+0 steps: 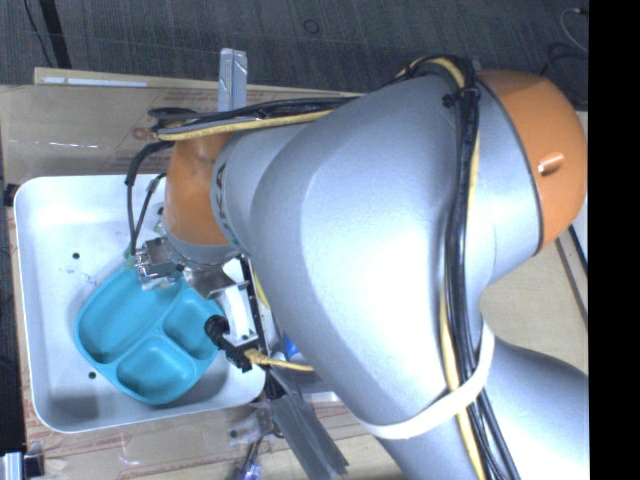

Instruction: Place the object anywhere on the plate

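While the grey jointed arm (400,268) with its orange wrist band reached in from the right, its bulk hid most of the bench. A turquoise plastic plate (140,333) with divided compartments lay in the left shallow white bin (50,228), toward its near edge. The gripper (165,263) hung over the plate's far rim, touching or just above it. Its state could not be told. No object between them was discernible; the object's location could not be established.
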